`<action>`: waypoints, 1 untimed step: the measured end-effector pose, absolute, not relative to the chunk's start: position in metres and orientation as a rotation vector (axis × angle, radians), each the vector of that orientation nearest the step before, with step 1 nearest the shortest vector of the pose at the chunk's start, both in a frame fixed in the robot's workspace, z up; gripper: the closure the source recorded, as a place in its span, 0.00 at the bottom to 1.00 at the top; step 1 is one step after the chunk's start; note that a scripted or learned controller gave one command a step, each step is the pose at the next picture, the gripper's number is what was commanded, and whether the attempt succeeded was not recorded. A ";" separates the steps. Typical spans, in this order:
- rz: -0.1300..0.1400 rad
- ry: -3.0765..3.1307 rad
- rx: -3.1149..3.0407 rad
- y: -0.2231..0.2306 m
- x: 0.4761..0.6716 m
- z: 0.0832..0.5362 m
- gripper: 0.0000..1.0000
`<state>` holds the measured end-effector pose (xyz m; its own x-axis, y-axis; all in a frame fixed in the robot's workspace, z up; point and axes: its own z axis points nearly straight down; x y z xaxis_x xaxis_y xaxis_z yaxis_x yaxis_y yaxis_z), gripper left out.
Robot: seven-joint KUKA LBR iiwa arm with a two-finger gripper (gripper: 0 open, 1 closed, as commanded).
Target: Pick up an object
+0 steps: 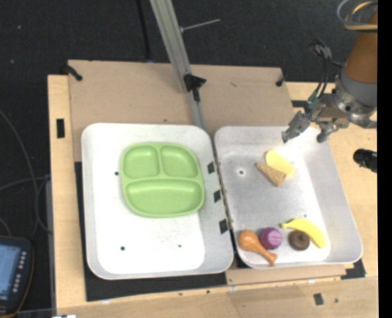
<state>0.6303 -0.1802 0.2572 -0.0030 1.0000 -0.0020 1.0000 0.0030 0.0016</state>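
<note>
Two white bins sit side by side on the counter (pixel 262 75). The left bin (pixel 103 244) carries a green divided plate (pixel 162 180); the right bin (pixel 328 197) holds a yellow wedge (pixel 276 166), banana (pixel 306 231), purple piece (pixel 270 237) and orange piece (pixel 254 244). The gripper (pixel 310 128) hangs over the right bin's far edge, jaws spread and empty.

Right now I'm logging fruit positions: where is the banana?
The banana lies in the right bin, near its front right corner, right beside the brown donut.
</note>
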 end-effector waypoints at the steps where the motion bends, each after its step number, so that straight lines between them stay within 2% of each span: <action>1: -0.001 2.224 2.215 -0.180 0.630 0.257 0.00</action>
